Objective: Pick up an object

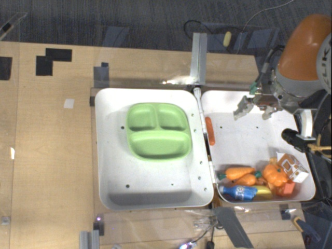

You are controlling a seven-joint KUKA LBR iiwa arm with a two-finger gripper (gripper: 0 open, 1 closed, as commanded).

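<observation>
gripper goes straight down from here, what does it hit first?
Most likely bare floor of the right bin. The open gripper hangs over its upper part; the toy pile lies nearer the camera. Depth is unclear.

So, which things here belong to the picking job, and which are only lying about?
For the job:
- gripper, open, above the right bin
- candidates in that bin: orange carrot, blue bottle, slim red piece, small box

Lying about:
- green divided plate in the left bin
- black cable
</observation>
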